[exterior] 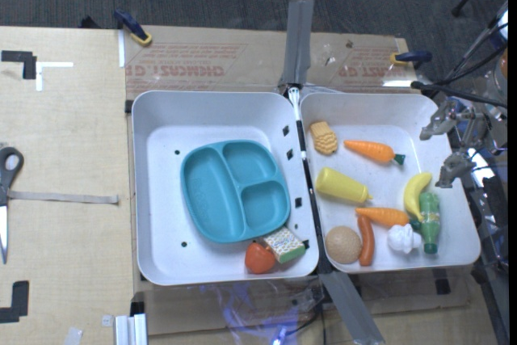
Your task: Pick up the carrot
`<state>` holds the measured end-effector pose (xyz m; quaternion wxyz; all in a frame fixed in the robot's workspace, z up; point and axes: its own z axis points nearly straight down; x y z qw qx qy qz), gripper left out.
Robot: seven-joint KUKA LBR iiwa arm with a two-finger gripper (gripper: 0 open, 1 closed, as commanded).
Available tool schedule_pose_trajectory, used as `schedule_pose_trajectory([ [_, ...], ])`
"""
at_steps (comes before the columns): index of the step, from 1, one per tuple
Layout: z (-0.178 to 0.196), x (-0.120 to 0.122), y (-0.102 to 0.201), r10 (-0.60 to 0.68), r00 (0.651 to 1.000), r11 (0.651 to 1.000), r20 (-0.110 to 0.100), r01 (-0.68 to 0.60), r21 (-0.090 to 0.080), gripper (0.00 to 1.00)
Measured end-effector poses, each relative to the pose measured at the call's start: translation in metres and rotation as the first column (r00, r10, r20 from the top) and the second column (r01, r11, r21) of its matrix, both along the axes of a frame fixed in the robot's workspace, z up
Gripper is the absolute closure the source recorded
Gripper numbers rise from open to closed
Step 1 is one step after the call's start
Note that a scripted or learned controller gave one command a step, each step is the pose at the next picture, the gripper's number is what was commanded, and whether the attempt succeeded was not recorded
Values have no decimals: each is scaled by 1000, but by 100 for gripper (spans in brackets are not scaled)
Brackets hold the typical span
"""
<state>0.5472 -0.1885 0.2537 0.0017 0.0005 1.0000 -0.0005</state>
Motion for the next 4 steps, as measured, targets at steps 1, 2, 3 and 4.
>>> schedule_pose_trajectory([
  [1,-153,53,-16,-346,938,938,0,346,1,0],
  [2,-160,100,47,-426,905,905,3,426,2,0],
  [3,-161,68,72,-546,838,838,0,546,1,0],
  [4,-160,95,91,-684,729,729,1,684,2,0],
])
